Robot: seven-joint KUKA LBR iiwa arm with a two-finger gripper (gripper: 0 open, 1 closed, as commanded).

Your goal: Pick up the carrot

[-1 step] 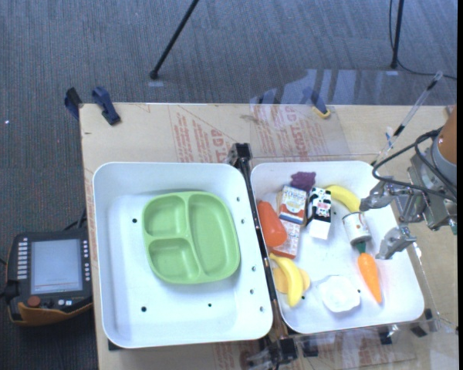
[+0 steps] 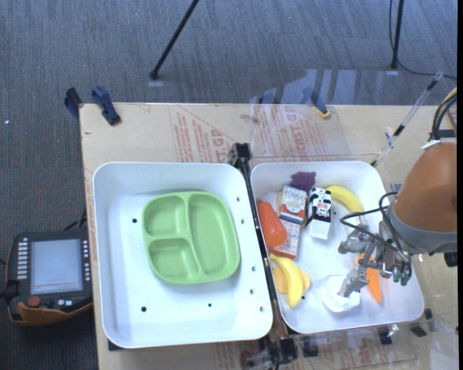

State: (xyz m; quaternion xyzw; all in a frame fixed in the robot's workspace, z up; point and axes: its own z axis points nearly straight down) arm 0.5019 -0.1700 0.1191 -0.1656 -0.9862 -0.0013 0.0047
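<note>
Approach step judged: two-finger gripper (image 2: 368, 272) is poised beside small orange carrot (image 2: 374, 285); jaw state cannot be told; descent required.

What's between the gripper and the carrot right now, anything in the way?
Nothing visible. The gripper is already down at the carrot in the right bin. The nearest neighbour, a white object, lies just to its left, off the approach.

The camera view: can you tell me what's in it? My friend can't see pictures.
A robot's pincer hovers over an orange carrot in the right white bin, which also holds bananas and small cartons. The left white bin holds a green divided plate.
</note>
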